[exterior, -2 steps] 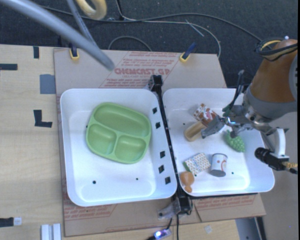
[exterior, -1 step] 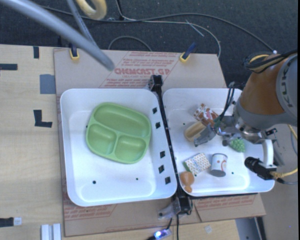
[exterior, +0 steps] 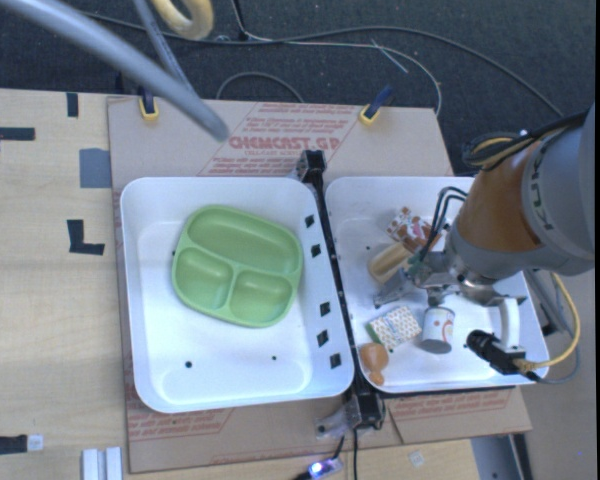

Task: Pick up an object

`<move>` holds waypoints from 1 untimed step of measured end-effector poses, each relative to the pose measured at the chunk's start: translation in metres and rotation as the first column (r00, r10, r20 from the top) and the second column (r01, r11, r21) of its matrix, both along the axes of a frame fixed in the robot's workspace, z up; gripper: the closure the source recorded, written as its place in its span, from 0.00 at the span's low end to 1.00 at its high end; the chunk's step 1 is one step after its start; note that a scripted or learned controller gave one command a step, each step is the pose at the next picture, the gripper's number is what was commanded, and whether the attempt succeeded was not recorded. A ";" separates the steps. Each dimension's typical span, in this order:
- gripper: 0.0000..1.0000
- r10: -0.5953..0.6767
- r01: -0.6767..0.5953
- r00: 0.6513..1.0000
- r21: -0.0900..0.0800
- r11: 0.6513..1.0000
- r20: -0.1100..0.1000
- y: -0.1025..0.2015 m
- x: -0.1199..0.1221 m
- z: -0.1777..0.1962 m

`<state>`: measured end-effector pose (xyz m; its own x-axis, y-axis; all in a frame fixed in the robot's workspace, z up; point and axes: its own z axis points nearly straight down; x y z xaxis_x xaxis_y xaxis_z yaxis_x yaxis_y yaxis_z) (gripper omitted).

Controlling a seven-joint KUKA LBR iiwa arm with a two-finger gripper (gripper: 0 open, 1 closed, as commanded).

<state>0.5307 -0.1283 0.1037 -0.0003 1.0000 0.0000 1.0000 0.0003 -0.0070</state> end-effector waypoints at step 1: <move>1.00 0.002 -0.002 1.000 0.002 1.000 0.003 0.002 0.001 0.013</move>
